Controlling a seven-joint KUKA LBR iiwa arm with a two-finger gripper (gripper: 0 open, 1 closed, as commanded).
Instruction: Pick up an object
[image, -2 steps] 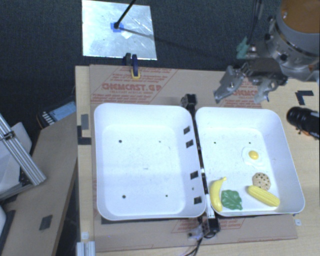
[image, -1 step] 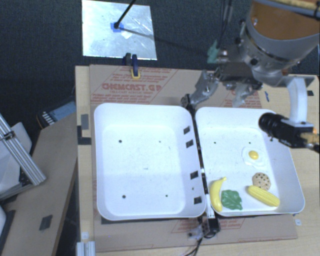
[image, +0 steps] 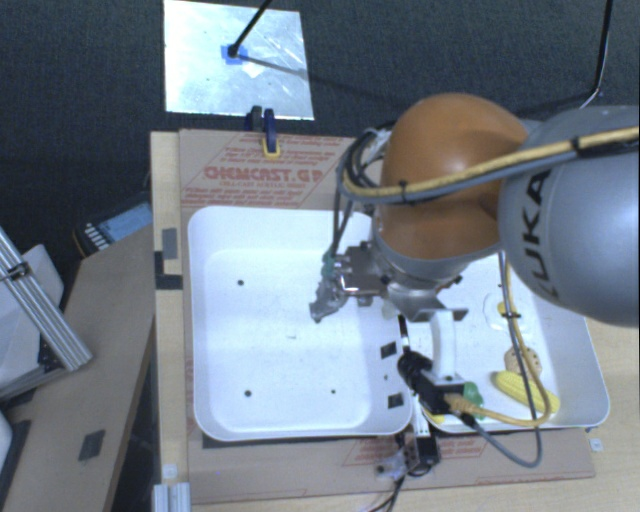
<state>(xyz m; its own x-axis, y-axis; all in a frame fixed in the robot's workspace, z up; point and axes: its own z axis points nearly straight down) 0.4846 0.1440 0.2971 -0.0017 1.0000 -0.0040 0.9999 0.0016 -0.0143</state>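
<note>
Seen from above at a slant: two shallow white bins side by side on a cardboard-covered worktop (image: 250, 170). Left bin (image: 230, 330) bare white with a few dark dots. Grey arm (image: 570, 230) with orange band (image: 450, 170) reaching in from the right, hanging over the divide between the bins. Gripper (image: 325, 300) low over the left bin's right part, near the inner wall; cannot tell how wide, nothing visible in it. Yellow banana-like object (image: 525, 390) lying in the right bin (image: 580, 400), near its front edge, well apart from the gripper. Yellow cable (image: 470, 165) draped across the arm.
</note>
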